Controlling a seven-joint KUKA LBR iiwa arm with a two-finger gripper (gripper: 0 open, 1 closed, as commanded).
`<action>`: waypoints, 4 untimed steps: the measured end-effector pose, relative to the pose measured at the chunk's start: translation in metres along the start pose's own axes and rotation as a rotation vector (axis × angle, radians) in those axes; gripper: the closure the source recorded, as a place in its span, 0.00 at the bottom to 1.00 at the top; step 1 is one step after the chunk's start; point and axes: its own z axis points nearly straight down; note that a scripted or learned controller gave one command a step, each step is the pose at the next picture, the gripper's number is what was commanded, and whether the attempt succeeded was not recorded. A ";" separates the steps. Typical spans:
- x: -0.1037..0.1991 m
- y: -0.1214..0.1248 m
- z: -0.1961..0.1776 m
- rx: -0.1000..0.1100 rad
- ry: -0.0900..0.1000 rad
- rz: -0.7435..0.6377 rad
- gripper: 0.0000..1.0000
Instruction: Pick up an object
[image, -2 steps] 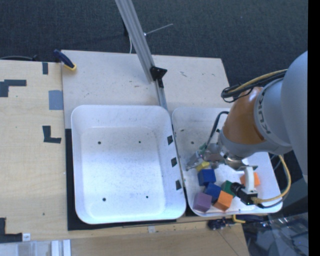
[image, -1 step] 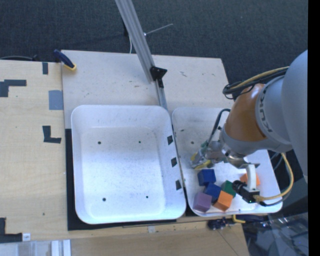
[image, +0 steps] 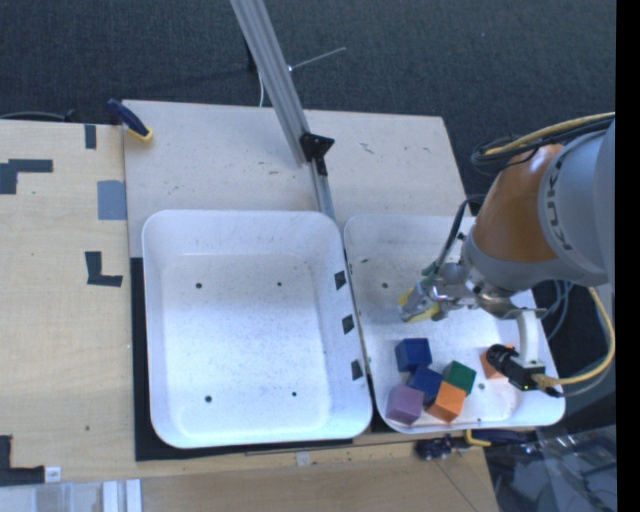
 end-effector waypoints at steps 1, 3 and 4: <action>-0.006 -0.008 -0.052 -0.001 0.000 -0.001 1.00; 0.039 0.013 -0.070 0.004 0.002 -0.007 1.00; 0.084 0.049 -0.081 0.001 0.002 -0.007 1.00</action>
